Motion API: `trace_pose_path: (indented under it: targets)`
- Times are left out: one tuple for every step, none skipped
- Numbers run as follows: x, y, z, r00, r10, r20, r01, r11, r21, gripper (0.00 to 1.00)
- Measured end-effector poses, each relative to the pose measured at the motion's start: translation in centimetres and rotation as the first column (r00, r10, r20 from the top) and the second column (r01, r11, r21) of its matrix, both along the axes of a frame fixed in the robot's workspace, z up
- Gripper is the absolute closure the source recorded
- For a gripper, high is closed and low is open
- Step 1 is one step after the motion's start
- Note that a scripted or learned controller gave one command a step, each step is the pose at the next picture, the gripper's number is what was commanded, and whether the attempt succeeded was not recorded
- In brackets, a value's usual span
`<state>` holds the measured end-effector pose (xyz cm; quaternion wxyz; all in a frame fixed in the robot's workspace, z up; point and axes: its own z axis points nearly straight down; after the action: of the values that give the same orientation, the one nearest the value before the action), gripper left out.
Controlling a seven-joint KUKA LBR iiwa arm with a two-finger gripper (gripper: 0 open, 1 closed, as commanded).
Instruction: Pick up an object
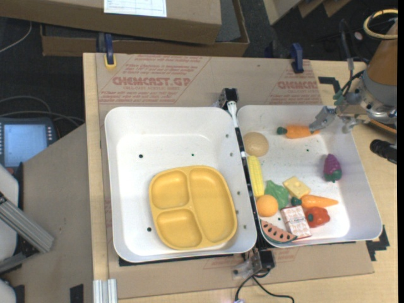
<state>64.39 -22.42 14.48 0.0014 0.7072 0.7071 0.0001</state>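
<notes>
The right bin (360, 188) holds several toy foods. A small carrot (295, 131) lies near its far edge, with a beige round piece (255, 144) and a corn cob (255, 174) along the left wall. Purple grapes (332, 166) sit toward the right. Near the front are a green vegetable (276, 191), a cheese wedge (297, 187), an orange (267, 205), a second carrot (319, 201), a red pepper (317, 216), a pink carton (295, 221) and a watermelon slice (278, 231). My gripper (335, 120) hangs over the bin's far right corner, open, nothing between its fingers, just right of the small carrot.
The left bin (126, 137) holds a yellow divided plate (192, 206). A black clip (228, 96) sits where the bins meet at the back. Blue clamps (297, 59) pin the cardboard sheet. The arm's wrist (382, 81) stands at the right edge.
</notes>
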Motion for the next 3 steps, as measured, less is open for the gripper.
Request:
trace_pose_path:
  targets:
    - [-4.6,1.0,-6.3,1.000,0.003,-0.007,-0.003,1.000,0.011,0.00]
    - [-8.0,0.6,-5.9,1.000,0.005,-0.002,-0.005,1.000,0.012,0.00]
    - [-7.9,0.4,-4.9,1.000,0.003,0.000,-0.003,1.000,0.005,1.00]
